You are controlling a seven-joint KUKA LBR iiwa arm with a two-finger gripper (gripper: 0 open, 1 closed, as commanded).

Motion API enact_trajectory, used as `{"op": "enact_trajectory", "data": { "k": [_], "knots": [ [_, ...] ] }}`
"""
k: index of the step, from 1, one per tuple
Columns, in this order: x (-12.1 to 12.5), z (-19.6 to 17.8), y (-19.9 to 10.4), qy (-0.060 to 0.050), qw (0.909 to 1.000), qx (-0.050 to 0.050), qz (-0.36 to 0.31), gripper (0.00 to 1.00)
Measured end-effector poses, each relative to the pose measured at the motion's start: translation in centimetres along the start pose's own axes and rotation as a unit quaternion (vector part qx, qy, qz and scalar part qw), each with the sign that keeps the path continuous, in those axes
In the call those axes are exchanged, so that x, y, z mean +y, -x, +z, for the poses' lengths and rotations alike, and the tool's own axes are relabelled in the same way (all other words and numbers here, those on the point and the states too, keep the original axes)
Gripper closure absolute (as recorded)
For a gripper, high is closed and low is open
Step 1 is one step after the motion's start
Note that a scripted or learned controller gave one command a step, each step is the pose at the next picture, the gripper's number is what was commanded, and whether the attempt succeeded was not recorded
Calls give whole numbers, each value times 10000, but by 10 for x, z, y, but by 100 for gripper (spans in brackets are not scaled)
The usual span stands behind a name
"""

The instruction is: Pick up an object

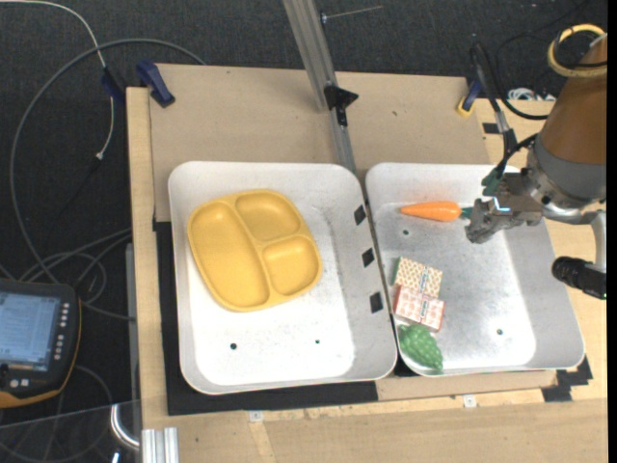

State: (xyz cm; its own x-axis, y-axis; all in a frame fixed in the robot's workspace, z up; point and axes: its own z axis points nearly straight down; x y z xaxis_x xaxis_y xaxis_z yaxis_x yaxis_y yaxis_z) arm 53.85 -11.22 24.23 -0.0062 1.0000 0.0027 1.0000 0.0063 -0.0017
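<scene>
Carrot [430,211] lies in right bin [521,287], green end just beside end effector [480,226], apparently lined up for grasp; finger state indiscernible.

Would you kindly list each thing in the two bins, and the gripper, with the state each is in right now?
Yellow divided plate: lying flat, right way up, in the left bin.
Toy carrot: lying on its side in the right bin, tip pointing left.
Patterned boxes: lying flat, side by side.
Green object: resting at the right bin's near edge.
Gripper: low over the right bin, at the carrot's right end, holding nothing visibly.
</scene>
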Motion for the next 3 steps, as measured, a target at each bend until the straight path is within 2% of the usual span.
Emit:
{"op": "enact_trajectory", "data": {
  "k": [1, 2, 3],
  "knots": [
    [-4, 8, -53, -5, 10000, 5, -2, 100],
    [-2, 2, -99, 14, 10000, 0, -4, 100],
    [6, 14, -152, 2, 10000, -5, -3, 100]
  ]
}}
